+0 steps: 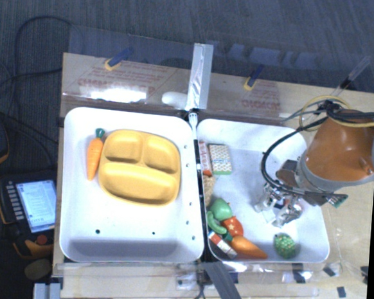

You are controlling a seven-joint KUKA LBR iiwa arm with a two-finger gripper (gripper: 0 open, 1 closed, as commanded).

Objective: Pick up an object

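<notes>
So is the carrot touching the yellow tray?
Cannot tell. In the camera view the carrot lies right beside the yellow tray's left edge in the left bin, too close to show a gap or a contact.

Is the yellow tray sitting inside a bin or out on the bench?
Inside. The yellow tray lies flat in the left bin, beside a carrot.

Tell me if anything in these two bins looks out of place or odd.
Mostly no. The one oddity: a flat patterned strip stands on edge against the right bin's left wall instead of lying flat. The yellow divided tray and toy carrot rest tidily in the left bin.
</notes>
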